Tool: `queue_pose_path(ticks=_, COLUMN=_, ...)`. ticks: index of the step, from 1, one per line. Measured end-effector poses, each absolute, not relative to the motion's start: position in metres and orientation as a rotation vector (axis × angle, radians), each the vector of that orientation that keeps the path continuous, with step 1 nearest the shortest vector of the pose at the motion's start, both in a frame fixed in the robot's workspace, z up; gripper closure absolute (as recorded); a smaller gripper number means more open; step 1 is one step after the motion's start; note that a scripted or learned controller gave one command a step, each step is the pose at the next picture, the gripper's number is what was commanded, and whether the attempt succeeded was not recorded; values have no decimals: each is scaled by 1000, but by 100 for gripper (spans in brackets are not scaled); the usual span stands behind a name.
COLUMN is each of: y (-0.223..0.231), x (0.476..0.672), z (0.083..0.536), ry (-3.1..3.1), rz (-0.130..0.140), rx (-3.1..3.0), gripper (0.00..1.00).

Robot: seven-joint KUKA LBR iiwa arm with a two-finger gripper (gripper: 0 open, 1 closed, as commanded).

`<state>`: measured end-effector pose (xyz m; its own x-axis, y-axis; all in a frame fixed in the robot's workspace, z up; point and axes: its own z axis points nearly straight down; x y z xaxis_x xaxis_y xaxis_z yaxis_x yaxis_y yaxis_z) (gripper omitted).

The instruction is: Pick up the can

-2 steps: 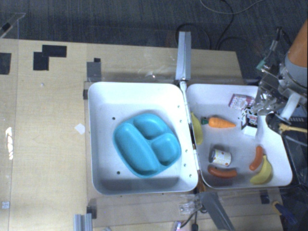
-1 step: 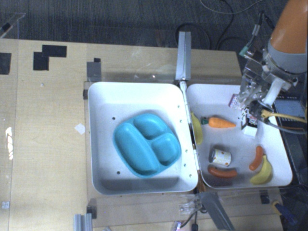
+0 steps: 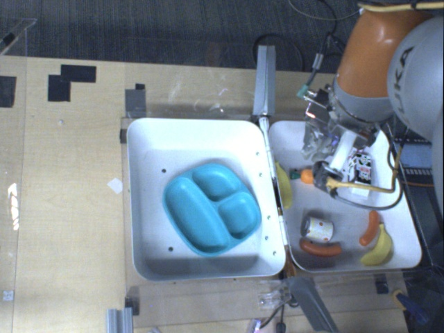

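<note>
The gripper [image 3: 320,148] hangs over the right bin [image 3: 409,252] at its twelve o'clock end; whether it is released or clenched cannot be told. The can [image 3: 318,228] lies on its side at six o'clock of the gripper, apparently touching a hot dog [image 3: 320,248]. A blue divided plate [image 3: 211,207] sits in the left bin [image 3: 149,186].

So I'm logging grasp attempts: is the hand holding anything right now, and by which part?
It cannot be told. The hand hangs over the back of the right bin, while the can lies on its side near the front, apart from it.
</note>
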<state>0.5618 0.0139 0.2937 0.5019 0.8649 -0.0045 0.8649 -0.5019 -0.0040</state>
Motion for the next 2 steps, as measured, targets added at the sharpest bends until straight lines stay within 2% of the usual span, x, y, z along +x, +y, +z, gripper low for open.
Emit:
queue_pose_path(ticks=1, y=4, x=670, z=390, ry=-1378, rz=5, rx=-2823, gripper=100)
queue_pose_path(ticks=2, y=73, x=641, z=300, ry=-1331, rz=-2, rx=-2845, gripper=100)
